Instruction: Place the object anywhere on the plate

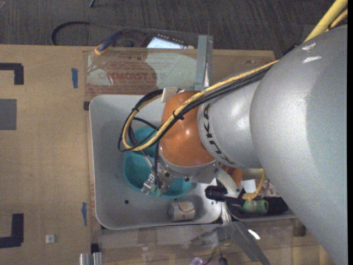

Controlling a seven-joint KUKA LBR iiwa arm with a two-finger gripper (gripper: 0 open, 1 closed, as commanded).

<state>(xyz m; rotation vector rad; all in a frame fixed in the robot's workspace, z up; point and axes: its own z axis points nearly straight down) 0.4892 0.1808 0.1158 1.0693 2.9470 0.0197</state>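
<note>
Teal plate (134, 170) sits in the left white bin (99, 148), over toward the bin's right side, and a good chunk of it is covered by the arm's orange band (182, 137). The pincer (153, 185) hangs right over the plate's lower right part. It's so tucked under the wrist that I honestly can't tell if it's open or closed, or whether anything's in it. In the same bin a small pale can (182, 210) lies on its side by the lower wall, off the plate, just beside its rim and apart from the pincer. Further right a green thing (256, 206) peeks out from under the arm. The bin rests on a wooden surface (38, 148) with bits of blue tape (74, 77) stuck on it
</note>
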